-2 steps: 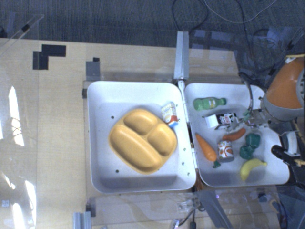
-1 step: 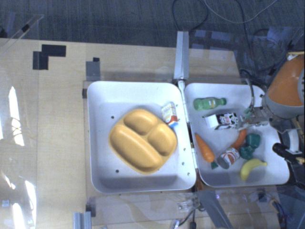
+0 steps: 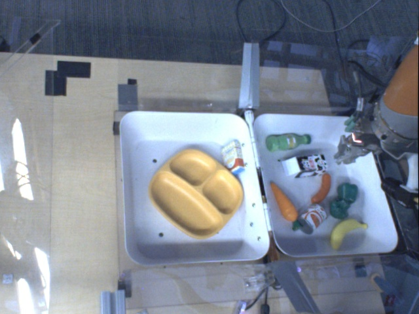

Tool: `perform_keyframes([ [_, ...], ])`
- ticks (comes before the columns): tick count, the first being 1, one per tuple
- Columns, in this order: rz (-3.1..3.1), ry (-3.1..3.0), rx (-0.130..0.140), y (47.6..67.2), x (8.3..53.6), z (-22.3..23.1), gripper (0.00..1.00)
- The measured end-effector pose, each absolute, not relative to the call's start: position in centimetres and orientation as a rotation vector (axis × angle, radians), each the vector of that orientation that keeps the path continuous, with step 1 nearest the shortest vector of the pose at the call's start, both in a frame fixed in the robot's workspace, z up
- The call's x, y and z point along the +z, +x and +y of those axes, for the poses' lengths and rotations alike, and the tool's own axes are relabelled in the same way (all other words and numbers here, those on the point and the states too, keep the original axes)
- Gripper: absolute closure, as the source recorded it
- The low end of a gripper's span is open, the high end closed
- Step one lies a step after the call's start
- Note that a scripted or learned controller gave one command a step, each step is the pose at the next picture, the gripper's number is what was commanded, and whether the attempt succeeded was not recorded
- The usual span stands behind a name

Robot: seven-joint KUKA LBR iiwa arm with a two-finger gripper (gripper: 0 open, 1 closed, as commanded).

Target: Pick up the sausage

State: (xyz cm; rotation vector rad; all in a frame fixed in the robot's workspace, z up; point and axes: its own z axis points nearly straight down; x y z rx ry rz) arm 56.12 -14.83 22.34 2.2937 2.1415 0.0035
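Sausage (image 3: 321, 188) lying in the right bin (image 3: 386, 237), between milk carton (image 3: 305, 165) and green pepper (image 3: 343, 199); gripper (image 3: 350, 146) at its 1 o'clock, jaws' state indiscernible

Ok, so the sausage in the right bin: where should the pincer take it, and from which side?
Take the sausage at its middle, coming straight down, fingers closing across its narrow width. It lies flat and slanted, upper end close under the milk carton, lower end near the small can. The middle probably has the most room. The pincer sits up and to the right of it.
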Motion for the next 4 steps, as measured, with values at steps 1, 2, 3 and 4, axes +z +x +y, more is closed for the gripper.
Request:
perform_keyframes([
  [1, 2.142, 2.293, 0.003, 56.1, 22.3, -14.8, 0.0],
  [2, 2.255, 2.183, 0.003, 57.3, 9.3, -19.2, 0.0],
  [3, 2.257, 2.179, 0.006, 57.5, 10.2, -19.1, 1.0],
  [4, 2.007, 2.412, 0.004, 64.5, 20.9, -13.1, 1.0],
])
